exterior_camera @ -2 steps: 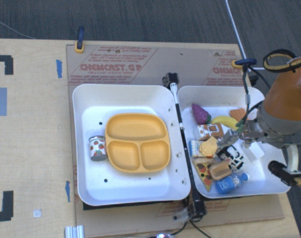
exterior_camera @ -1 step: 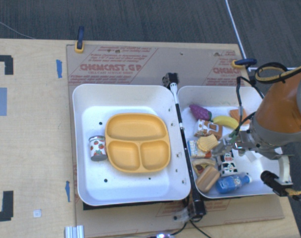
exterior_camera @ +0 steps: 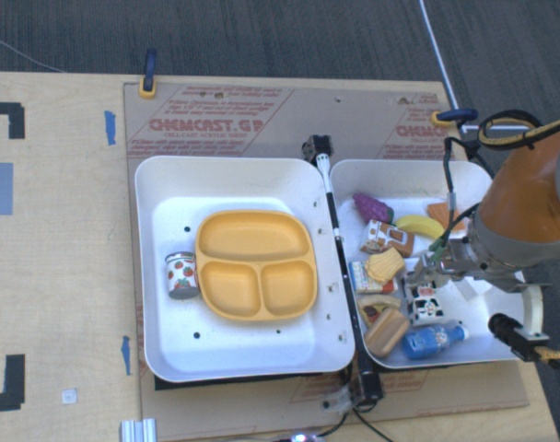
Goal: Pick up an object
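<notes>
Two shallow white bins sit side by side. The right bin (exterior_camera: 464, 178) holds jumbled toy food; the gripper (exterior_camera: 425, 282) hangs low over a small black-and-white carton (exterior_camera: 427, 306). Whether its fingers are spread is unclear.

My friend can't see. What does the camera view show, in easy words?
A grey and orange robot arm reaches from the right over a white bin crowded with toy food, like a banana and a blue bottle. The left white bin holds a yellow divided plate and a small can.
</notes>
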Available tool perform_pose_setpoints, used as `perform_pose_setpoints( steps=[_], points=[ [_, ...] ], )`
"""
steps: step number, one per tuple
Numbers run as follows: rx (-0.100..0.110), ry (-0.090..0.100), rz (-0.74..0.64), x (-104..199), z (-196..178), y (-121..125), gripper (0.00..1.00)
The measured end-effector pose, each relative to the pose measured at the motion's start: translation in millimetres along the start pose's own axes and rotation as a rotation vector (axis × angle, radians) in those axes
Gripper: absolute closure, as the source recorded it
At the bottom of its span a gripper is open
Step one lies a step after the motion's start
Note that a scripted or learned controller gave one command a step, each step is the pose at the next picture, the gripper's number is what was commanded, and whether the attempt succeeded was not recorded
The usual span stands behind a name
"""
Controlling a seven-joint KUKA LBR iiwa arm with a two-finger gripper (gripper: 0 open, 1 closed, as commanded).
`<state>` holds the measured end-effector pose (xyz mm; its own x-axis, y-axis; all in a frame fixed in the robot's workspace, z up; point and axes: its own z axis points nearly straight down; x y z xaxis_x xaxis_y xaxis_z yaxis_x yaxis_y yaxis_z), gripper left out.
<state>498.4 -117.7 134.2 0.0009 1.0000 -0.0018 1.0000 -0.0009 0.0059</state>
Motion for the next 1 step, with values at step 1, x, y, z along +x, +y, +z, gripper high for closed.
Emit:
perform_pose_setpoints(
  steps=[1],
  points=[
    [0.005,0.002,-0.002,60.7,-50.7,-18.2,1.00]
  ],
)
